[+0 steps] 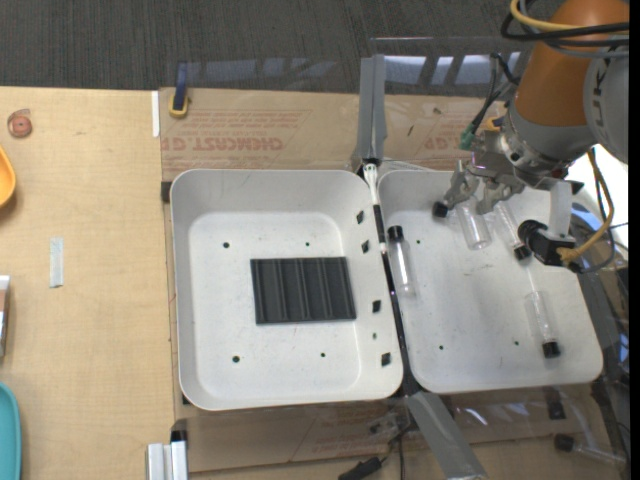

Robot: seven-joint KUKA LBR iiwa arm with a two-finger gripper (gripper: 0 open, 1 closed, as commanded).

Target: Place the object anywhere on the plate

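A dark ribbed rectangular plate lies flat in the middle of the left bin. Clear tubes with black caps lie in the right bin: one along its left wall, one near its right side. Two more tubes lie directly under my gripper. The gripper hangs low over the back of the right bin, far to the right of the plate. Whether it touches or holds a tube is hidden by the wrist.
The grey arm with its orange band reaches in from the upper right, with cables trailing beside it. A divider separates the bins. On the wooden bench at left sit an orange item and a teal item.
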